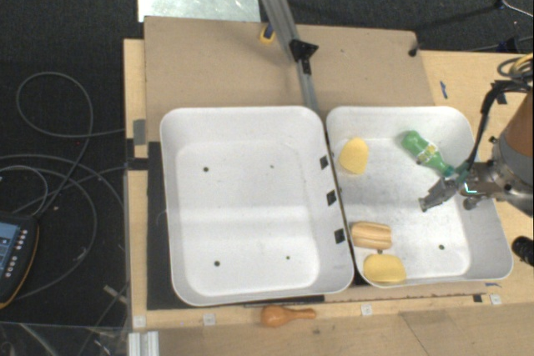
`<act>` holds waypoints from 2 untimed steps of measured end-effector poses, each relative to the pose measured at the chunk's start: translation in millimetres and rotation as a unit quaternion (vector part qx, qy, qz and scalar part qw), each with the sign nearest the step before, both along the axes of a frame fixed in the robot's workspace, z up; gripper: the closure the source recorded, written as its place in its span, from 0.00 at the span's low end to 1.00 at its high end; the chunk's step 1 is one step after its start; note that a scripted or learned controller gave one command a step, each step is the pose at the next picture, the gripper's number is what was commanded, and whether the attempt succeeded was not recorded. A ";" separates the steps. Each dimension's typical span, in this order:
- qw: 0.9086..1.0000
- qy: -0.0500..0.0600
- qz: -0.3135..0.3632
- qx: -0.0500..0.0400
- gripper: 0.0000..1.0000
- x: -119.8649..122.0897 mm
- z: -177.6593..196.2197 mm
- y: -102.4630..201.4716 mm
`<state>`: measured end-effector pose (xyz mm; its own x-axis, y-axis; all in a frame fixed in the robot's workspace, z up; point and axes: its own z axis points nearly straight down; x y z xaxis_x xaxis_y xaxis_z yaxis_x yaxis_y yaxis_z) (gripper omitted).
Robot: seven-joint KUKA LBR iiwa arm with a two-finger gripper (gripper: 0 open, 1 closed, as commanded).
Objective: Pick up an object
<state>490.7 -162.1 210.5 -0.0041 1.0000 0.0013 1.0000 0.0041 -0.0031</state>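
Note:
The right bin [492, 263] holds a green bottle [424, 150] lying at its far side, a yellow lemon-like piece [354, 155] near its left wall, a tan bun with a filling [371, 235] and a yellow rounded piece [385, 268] at its near left corner. My gripper [435, 198] reaches in from the right and hangs low over the bin floor, just on the near side of the bottle's right end. Nothing is seen held in it.
The left bin [179, 129] stands beside the right one, with black clips along the shared wall. An orange pear-shaped toy [288, 314] lies on the bench in front of the bins. A grey pole [279, 8] slants in from the top.

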 end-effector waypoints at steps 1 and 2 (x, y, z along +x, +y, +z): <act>1.000 -0.002 -0.001 0.000 0.00 1.0 1.8 0.2; 1.000 0.000 -0.002 0.000 0.00 0.2 -41.5 -5.3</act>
<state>490.9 -167.4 168.9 0.0001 1.0000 0.0011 1.0000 -0.0001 -0.0030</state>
